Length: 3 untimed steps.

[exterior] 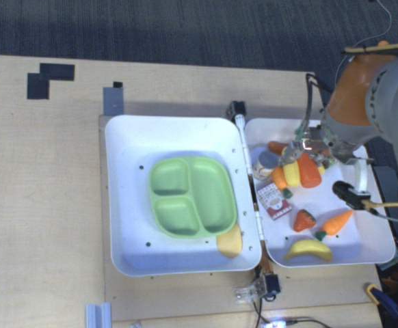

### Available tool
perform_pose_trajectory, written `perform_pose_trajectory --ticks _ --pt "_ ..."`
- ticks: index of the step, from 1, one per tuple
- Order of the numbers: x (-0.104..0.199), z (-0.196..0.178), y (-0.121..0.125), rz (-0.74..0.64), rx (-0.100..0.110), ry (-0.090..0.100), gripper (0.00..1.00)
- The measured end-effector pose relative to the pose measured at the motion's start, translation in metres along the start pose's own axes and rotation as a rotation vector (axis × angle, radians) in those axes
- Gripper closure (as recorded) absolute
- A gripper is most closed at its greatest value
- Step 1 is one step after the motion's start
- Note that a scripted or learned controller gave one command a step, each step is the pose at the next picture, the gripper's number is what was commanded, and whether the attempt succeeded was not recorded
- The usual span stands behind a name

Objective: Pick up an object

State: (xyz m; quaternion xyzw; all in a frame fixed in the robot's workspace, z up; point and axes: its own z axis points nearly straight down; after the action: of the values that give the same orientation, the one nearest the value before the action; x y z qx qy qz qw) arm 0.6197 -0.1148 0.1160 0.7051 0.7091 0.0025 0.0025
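Bins sit side by side on a wooden bench [42, 203]. In the left bin [127, 251] lies a green divided plate [192, 195] with a yellow wedge [230, 242] touching its near right corner. In the right bin [377, 251] lies a jumble of toy food: a banana [308, 250], a carrot [337, 223], a strawberry [303, 219], a corn cob [291, 173] and a small red packet [273, 200]. The grey and orange arm [370, 101] reaches in from the right. Its gripper [307, 145] hangs over the cluster near the bin's far edge; whether it is spread or pinching cannot be told.
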Motion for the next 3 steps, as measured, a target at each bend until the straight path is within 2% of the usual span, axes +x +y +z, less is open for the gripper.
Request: perform_pose_trajectory --ticks 1,2,3 --pt "0.072 -0.070 0.051 -0.001 0.002 0.001 1.00" --pt "0.169 -0.109 -0.036 -0.001 0.005 0.003 1.00" --pt "0.120 -0.069 -0.044 0.003 0.006 0.000 1.00"
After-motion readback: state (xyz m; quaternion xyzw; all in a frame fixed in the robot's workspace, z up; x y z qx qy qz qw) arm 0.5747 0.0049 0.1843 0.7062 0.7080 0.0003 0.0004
